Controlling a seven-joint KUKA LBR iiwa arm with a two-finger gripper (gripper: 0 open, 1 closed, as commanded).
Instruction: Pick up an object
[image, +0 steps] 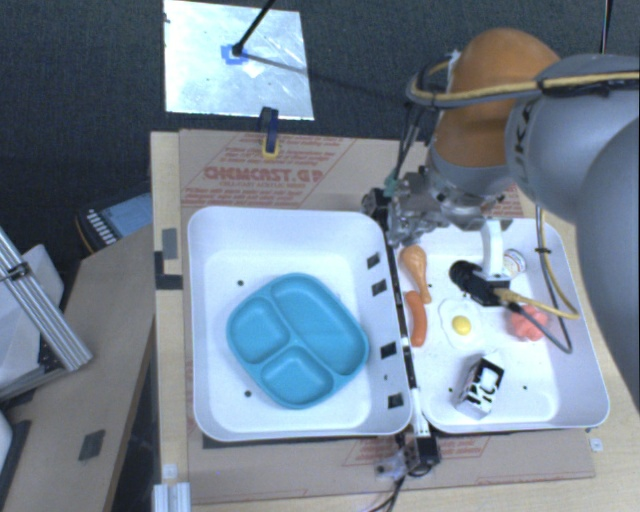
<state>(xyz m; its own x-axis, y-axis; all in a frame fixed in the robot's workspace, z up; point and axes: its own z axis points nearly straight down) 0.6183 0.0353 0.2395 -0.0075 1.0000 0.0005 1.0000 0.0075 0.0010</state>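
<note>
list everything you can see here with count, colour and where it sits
bins: 2, white, side by side on the cardboard
divided plate: 1, blue, left bin
drumstick-shaped toy: 1, tan-orange, right bin by its left wall
carrot-like stick: 1, orange, right bin, just in front of the drumstick
fried egg toy: 1, white with yellow yolk, right bin middle
pink item: 1, pink-red, right of the egg, partly behind cables
small box: 1, black and white, right bin front
cardboard sheet: 1, brown with red print, under the bins
silvery sheet: 1, beyond the bench
arm: 1, grey with orange band, over the right bin's far side
</note>
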